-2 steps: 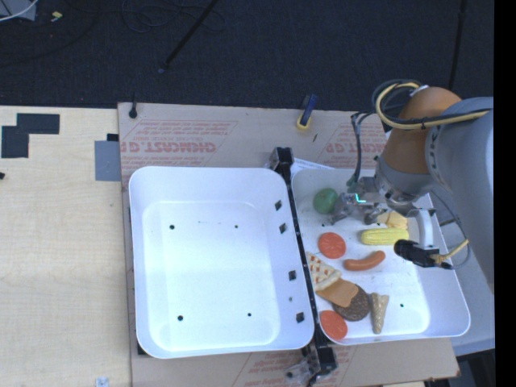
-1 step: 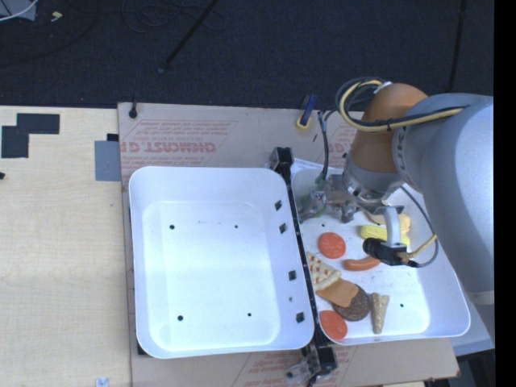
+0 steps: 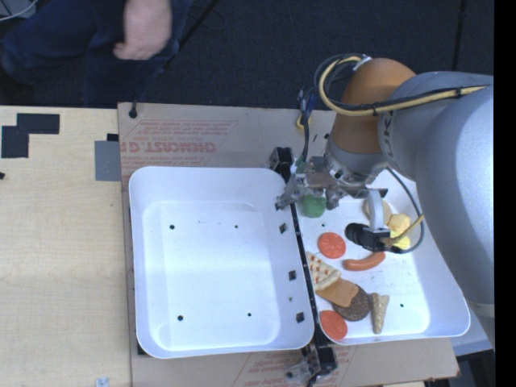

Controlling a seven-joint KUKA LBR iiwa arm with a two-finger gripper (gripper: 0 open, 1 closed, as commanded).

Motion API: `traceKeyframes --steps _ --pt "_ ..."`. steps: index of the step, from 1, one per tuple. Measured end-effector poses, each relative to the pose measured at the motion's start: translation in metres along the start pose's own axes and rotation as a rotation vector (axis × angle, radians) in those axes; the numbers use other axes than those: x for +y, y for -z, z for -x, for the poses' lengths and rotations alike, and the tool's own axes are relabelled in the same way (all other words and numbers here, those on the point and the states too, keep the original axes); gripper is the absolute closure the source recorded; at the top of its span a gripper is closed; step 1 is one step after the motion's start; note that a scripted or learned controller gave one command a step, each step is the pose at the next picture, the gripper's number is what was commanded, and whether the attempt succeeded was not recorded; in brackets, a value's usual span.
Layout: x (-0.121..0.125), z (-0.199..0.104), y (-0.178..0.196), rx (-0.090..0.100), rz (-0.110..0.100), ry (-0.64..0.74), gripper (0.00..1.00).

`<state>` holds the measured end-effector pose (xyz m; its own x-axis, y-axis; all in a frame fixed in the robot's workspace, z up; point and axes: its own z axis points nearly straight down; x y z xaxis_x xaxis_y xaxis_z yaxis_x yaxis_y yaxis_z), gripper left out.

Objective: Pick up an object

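1. Arm position. The arm (image 3: pixel 435 127) enters from 3 o'clock and bends down over the right bin (image 3: pixel 423 301). The gripper (image 3: pixel 310 192) sits at the bin's 11 o'clock corner, close to the wall shared with the left bin (image 3: pixel 210 272).

2. Gripper state. The wrist body covers the gripper from above, so how far it is open cannot be told. Whether it has hold of anything cannot be told either.

3. Task object. A small green object (image 3: pixel 313 207) lies in the right bin at 11 o'clock, directly at the gripper's lower end. It appears to touch the gripper, but the contact is not clear. It is just beside the shared wall.

4. Other contents of the right bin.
- A red disc (image 3: pixel 331 244) lies at 9 o'clock, near the green object and apart from it.
- An orange-red sausage (image 3: pixel 364 261) lies near the centre, at 4 o'clock from the red disc.
- A cream piece (image 3: pixel 375 209) lies at 12 o'clock.
- A waffle piece (image 3: pixel 322 269) lies at 8 o'clock, against the shared wall.
- A brown slice (image 3: pixel 339 291) overlaps the waffle piece at its 5 o'clock side.
- A dark round biscuit (image 3: pixel 355 307) touches the brown slice.
- A cone (image 3: pixel 378 313) lies at 6 o'clock, just beside the biscuit.
- A second red disc (image 3: pixel 332 326) lies at 7 o'clock, near the front rim.

5. Surroundings. Both bins rest on a cardboard sheet (image 3: pixel 201 139). A person's hand (image 3: pixel 145 22) is at 11 o'clock of the view, well apart from the bins.
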<state>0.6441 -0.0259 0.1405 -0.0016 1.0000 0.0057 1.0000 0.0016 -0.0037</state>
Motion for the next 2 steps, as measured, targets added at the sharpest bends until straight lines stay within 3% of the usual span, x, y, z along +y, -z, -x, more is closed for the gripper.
traceKeyframes --steps 1,2 --pt "0.003 0.010 -0.010 0.015 0.003 0.010 0.00" --pt "0.004 -0.002 0.000 0.037 0.000 0.019 1.00"
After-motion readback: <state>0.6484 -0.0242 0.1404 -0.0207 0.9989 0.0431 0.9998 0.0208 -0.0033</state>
